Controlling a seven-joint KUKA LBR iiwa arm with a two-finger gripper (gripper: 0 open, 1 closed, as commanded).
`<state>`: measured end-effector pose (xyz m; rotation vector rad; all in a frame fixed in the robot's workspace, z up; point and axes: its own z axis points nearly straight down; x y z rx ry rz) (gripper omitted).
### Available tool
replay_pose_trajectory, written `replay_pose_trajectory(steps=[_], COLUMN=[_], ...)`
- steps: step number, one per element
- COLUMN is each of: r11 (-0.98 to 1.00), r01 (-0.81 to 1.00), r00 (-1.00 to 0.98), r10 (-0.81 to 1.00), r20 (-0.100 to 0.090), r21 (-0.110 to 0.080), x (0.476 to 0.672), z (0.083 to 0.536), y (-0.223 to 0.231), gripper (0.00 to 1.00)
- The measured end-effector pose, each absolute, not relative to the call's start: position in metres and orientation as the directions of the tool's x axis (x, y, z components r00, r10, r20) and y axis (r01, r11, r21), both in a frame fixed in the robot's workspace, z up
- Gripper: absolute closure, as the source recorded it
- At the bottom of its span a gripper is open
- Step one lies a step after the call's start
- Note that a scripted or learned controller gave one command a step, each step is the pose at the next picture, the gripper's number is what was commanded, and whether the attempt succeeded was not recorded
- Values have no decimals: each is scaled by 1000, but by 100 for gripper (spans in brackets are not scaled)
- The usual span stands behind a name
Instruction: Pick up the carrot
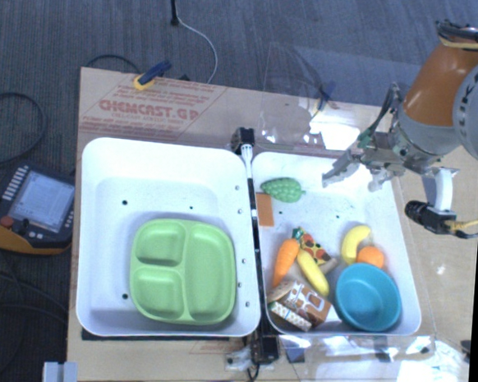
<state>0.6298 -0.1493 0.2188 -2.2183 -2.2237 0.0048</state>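
In right bin (405, 277): tapered orange carrot (284, 261) lay beside smooth yellow banana (312, 272) | gripper (354, 179) above, fingers spread, empty.

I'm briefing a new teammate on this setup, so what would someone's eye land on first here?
Probably the green divided plate, sitting alone in the left bin. Next comes the bright clutter at the near end of the right bin: the carrot beside a banana, with a blue bowl to their right. The gripper, fingers spread, hangs over that bin's far end, apart from the carrot.
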Motion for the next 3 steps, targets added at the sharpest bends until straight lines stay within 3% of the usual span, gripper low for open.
replay_pose_trajectory(steps=[1, 2, 3], r11=[57, 126, 122], r01=[998, 992, 992], r00=[-57, -125, -122], r10=[998, 992, 992], r20=[-2, -12, -12], r21=[2, 23, 26], x=[560, 527, 528], z=[94, 91, 102], y=[-112, -102, -104], gripper=[0, 0, 100])
